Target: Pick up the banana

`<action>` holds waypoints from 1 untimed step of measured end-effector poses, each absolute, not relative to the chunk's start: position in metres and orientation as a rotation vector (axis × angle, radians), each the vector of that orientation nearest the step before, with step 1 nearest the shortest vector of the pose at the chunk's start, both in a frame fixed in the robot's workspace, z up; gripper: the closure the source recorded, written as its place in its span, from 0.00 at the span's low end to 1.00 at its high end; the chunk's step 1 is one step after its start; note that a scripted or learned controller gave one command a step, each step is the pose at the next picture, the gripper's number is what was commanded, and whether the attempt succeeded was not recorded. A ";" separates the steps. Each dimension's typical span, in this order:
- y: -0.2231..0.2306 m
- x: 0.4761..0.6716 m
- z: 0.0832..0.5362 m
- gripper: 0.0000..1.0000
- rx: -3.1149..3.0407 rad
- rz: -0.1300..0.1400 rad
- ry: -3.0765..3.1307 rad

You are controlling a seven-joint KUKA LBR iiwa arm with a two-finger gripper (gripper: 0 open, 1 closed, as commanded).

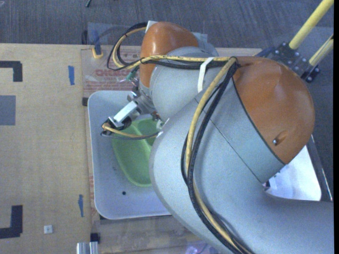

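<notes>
camera view: arm [212, 142] leans low over bin [106, 200] and green bowl [133, 163], likely seeking banana; gripper [145, 109] state i cannot tell.

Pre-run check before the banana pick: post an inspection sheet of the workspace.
surface: white bin on a wooden bench
job's things: nothing seen
clutter: green bowl-like dish lying in the bin; small dark speck on the bin floor beside it
grippers: state cannot be judged; the wrist hangs over the bin's upper part
cables: yellow and black cables run along the arm
surroundings: tan board with blue tape at left; grey carpet; yellow poles at upper right
</notes>
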State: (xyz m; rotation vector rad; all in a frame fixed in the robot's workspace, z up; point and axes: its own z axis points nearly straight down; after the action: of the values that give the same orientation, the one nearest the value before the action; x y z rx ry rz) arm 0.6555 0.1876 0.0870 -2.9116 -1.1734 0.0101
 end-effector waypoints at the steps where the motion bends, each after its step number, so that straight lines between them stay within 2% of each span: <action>1: 0.221 0.637 0.090 0.00 -3.073 -0.019 -0.676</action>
State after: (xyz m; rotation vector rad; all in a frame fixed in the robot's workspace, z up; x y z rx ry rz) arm 0.6366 0.2214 0.0901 -3.0728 -0.6757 -0.0191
